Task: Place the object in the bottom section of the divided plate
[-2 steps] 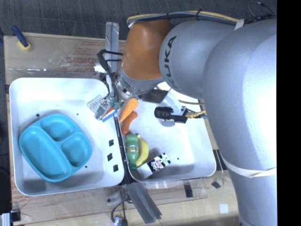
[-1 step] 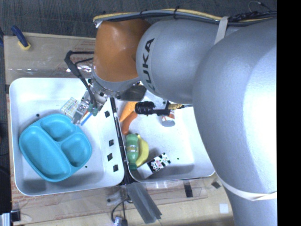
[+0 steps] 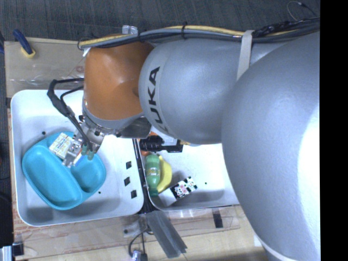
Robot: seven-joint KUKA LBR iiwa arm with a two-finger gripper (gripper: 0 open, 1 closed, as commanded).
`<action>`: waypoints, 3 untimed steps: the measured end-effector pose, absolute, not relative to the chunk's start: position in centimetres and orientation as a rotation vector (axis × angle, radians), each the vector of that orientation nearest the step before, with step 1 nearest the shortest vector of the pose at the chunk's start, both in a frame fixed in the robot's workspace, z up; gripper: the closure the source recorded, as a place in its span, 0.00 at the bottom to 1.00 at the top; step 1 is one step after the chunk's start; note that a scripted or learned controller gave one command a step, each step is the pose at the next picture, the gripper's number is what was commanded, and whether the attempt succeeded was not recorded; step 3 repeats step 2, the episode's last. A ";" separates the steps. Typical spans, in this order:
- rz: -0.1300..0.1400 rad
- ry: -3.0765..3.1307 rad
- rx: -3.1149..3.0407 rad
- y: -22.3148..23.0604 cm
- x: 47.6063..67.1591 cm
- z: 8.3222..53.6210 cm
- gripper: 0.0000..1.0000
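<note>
Smooth blue divided plate [image 3: 54,181] in left white bin [image 3: 32,213], metal end effector [image 3: 76,152] above it, grip state unclear

A single fixed camera hangs above the bench and looks down on it at a slant. It sits close to the large grey arm with the orange band [image 3: 217,91], whose bulk reaches in from the right and covers most of the upper and right parts of the picture. Below it lie the two shallow white plastic bins, the left bin [image 3: 24,211] seen nearly whole, the right bin [image 3: 209,197] mostly hidden. Dark ribbed flooring [image 3: 109,4] runs past the bench's far edge.
</note>
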State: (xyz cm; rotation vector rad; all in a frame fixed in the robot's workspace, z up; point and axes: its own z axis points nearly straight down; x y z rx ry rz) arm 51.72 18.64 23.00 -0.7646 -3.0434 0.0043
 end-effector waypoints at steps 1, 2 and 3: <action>0.006 -3.045 -0.758 20.6 48.3 23.7 1.00; 0.006 -3.045 -0.759 20.6 48.3 23.7 0.00; 0.006 -3.045 -0.759 20.6 48.3 23.7 0.00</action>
